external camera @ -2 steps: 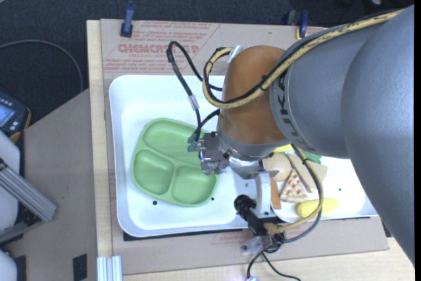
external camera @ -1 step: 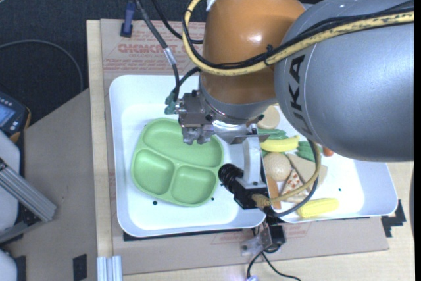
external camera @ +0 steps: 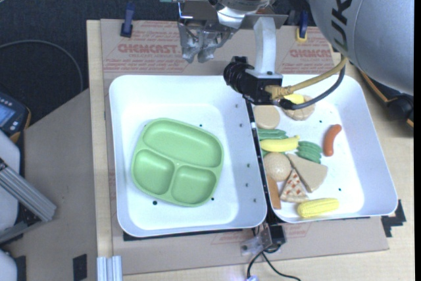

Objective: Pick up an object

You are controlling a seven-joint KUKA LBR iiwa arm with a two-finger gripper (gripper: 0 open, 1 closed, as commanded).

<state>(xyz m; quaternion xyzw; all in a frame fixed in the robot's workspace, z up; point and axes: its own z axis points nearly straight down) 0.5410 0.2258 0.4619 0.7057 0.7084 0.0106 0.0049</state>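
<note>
Dark carpet surrounds the bench (external camera: 105, 233), whose brown board carries two shallow white bins side by side. From my remote seat I read the left bin (external camera: 125, 115) as holding one green divided plate (external camera: 176, 161), lying flat with three compartments. I see the right bin (external camera: 368, 141) holding the toy food: a red sausage (external camera: 332, 139) near its right side, a green bean pod (external camera: 271, 134) lying just above a yellow banana (external camera: 279, 145), a green leaf-shaped piece (external camera: 309, 152) beside them, a pale wedge (external camera: 312, 174), a pizza slice (external camera: 293, 191) and a corn cob (external camera: 318, 207) nearest the front rim. A round tan piece (external camera: 267, 117) lies by the shared wall.

The gripper (external camera: 200, 49) hangs over the board behind the left bin, apart from every item. Its fingers look close together with nothing between them. The arm (external camera: 368, 3) and a black cable fitting (external camera: 247, 81) overhang the right bin's back corner, partly covering a pale bun-like piece (external camera: 299, 108).
</note>
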